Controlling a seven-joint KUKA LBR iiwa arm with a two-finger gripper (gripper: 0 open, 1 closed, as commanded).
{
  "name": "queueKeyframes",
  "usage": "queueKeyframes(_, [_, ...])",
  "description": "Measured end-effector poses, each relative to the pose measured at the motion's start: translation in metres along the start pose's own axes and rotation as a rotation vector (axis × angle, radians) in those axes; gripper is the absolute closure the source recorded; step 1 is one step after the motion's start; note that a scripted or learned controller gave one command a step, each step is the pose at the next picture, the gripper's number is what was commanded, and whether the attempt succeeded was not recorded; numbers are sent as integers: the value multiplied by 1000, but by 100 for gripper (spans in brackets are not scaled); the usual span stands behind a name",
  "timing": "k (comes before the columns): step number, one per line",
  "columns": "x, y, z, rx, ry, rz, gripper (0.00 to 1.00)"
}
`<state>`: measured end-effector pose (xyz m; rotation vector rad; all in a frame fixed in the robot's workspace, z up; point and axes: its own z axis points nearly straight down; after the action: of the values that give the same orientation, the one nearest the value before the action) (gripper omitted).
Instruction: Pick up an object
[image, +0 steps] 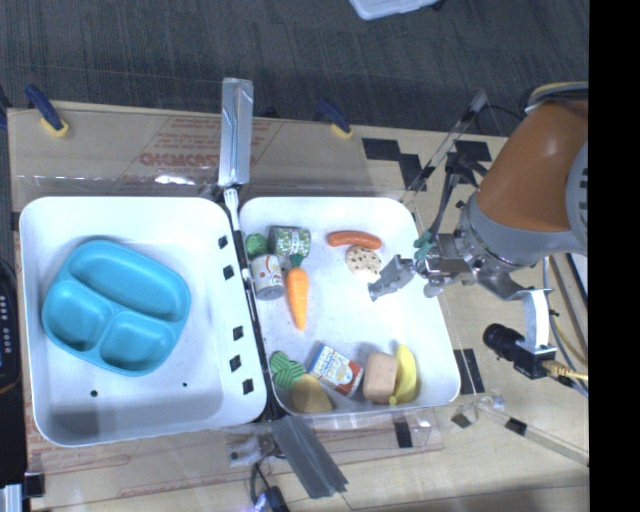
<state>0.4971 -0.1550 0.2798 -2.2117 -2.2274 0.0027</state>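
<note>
The approach step was judged to be in hand, with nothing yet lifted: the end effector (393, 279) was seen over the right part of the right bin (330, 210), just beside the cookie (363, 261) and the sausage (354, 239), and no object was seen between its fingers. How far those fingers were parted could not be told, since they appeared as one grey blur. Candidate objects were spread through that bin: a carrot (297, 296) near the middle, two cans (279, 257) by the divider, and a banana (405, 373), a bread piece (380, 377) and a small carton (335, 369) crowded along the near wall. The next move was judged to call for a target to be chosen, most likely the nearby cookie, and for the fingers to be lowered astride it without the sausage being nudged. The blue tray (115, 305) lay in the left bin (60, 420), well apart. The arm's upper part was cut off at the frame edge, and a green object (287, 369) in the near corner was partly hidden by its neighbours.
</note>
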Motion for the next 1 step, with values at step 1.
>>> queueKeyframes(1, [-26, -22, 90, 5, 1, 64, 0])
